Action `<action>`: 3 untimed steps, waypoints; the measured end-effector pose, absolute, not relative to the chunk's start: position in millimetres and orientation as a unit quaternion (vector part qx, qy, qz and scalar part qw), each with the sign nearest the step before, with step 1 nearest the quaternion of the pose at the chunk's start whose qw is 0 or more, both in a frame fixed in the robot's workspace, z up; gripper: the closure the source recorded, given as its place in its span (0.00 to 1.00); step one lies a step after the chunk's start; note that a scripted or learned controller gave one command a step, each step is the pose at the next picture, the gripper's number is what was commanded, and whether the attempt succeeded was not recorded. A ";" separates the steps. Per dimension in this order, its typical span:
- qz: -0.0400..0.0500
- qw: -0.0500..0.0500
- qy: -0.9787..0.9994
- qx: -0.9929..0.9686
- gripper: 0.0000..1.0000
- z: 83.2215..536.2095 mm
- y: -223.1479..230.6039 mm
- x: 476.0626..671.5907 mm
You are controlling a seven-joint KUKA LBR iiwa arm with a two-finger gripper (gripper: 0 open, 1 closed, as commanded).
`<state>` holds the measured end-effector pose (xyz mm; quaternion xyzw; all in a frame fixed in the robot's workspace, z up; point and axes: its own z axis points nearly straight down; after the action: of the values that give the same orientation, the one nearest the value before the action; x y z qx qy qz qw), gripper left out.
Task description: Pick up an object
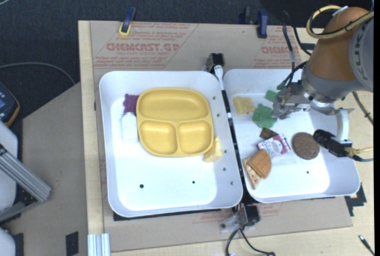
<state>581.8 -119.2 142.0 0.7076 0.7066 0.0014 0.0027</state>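
Observation:
My gripper hangs low over the upper middle of the right bin. A green piece lies just to its left, touching or nearly touching it. A smaller green bit sits just above that. Below the gripper lie a small dark brown piece, a pink and white packet, a round brown cookie and a tan waffle-like cracker. A pale yellow piece lies near the bin's left wall.
The left bin holds a yellow divided plate, with a purple thing and a white thing at the plate's left and a small yellow piece at its lower right corner.

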 end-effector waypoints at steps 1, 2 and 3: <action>0.001 0.003 0.707 0.707 1.00 185.7 -120.3 579.0; 0.002 0.003 0.708 0.707 1.00 228.0 -120.5 580.5; 0.000 -0.002 0.709 0.705 1.00 222.0 -61.2 559.3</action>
<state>559.3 -61.2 222.0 0.7052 0.7090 -0.0001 -0.0024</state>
